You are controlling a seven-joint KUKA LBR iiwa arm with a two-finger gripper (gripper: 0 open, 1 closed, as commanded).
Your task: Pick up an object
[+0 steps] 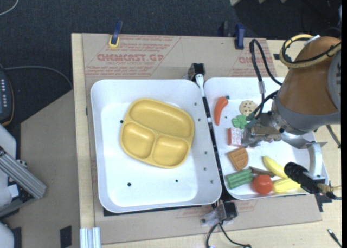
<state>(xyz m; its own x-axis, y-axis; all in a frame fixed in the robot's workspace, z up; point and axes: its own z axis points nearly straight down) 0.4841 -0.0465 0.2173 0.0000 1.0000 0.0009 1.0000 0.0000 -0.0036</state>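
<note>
In the right bin (227, 87) lie several toy foods: an orange carrot (219, 110), a round cookie (248, 106), a green piece (239, 121), a small red-and-white box (235, 136), a brown cracker (237, 158), a green cucumber (238, 178), a red tomato (263, 185) and a yellow banana (272, 165). My gripper (254, 132) reaches in from the right and hangs low over the middle of this bin, right beside the red-and-white box and the green piece. Its tip is partly hidden by the wrist.
The left bin (108, 149) holds a yellow divided plate (157, 132). A black bar (206, 112) runs along the seam between the two bins. Clamps (114, 39) sit on the cardboard's far edge.
</note>
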